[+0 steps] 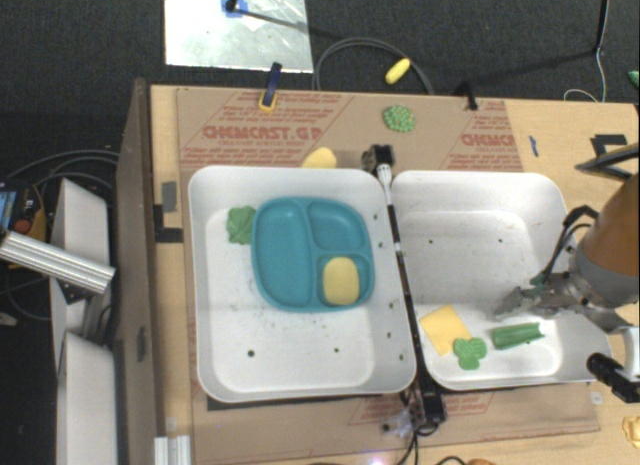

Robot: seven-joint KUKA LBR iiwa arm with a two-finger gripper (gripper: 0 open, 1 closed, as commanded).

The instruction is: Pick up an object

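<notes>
In the right bin (470, 213), near its front edge, lie a yellow wedge (444, 328), a small green broccoli-like piece (469, 351) and a long green piece (517, 334). My gripper (522, 302) reaches in from the right and hangs low, just behind the long green piece and right of the yellow wedge. I see nothing held in it. The grey arm with its orange band (610, 243) rises at the right edge.
The left bin (290, 373) holds a teal divided plate (300, 253) with a yellow lump (340, 280) on it, and a green leafy piece (240, 224) beside it. Behind the bins, a yellow piece (320, 159) and a green round piece (399, 118) lie on the cardboard.
</notes>
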